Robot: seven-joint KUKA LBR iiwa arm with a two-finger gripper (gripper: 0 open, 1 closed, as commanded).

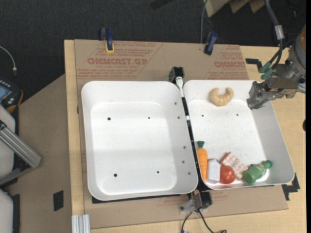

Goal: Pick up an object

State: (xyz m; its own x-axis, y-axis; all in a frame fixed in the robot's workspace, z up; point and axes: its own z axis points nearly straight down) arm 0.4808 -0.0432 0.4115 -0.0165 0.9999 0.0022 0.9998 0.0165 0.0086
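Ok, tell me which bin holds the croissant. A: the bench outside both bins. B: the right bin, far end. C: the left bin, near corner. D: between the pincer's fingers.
B: the croissant lies at the far end of the right bin, apart from the pincer.

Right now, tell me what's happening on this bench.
A grey robot arm reaches in from the right, its gripper at the upper right rim of the right bin. Nothing shows between its fingers, so no object has been picked up yet. The right bin holds a croissant near the top, and along the bottom edge a carrot, a red tomato-like piece, a small packet and a green bottle. The left bin sits beside it.
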